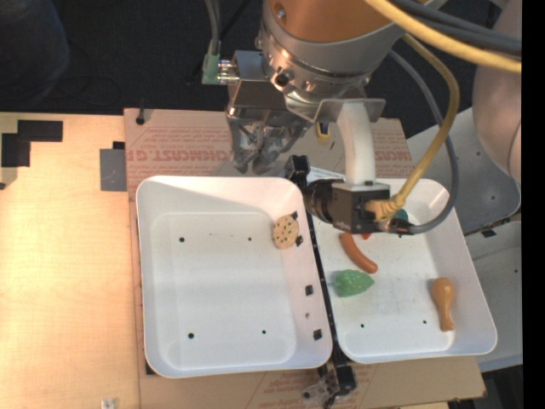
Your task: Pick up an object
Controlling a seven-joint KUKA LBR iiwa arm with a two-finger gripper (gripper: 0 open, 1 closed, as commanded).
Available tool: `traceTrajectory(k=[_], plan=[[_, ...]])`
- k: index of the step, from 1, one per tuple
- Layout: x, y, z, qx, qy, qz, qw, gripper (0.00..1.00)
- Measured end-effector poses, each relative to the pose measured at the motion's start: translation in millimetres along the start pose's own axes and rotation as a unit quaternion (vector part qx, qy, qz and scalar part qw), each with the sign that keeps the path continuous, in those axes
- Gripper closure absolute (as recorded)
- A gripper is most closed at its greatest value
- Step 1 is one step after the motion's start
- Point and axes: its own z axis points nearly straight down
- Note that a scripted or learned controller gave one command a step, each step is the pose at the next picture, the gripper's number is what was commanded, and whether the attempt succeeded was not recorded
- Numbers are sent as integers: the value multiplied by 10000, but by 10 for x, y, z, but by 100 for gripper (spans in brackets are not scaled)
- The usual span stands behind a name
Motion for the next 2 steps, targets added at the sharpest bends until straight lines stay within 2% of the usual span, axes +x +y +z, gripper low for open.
traceTrajectory(k=[1, 2], plan=[[-19, -114, 1099, 17, -13, 46, 10000, 100], [-8, -106, 1659, -9, 0, 47, 10000, 100]])
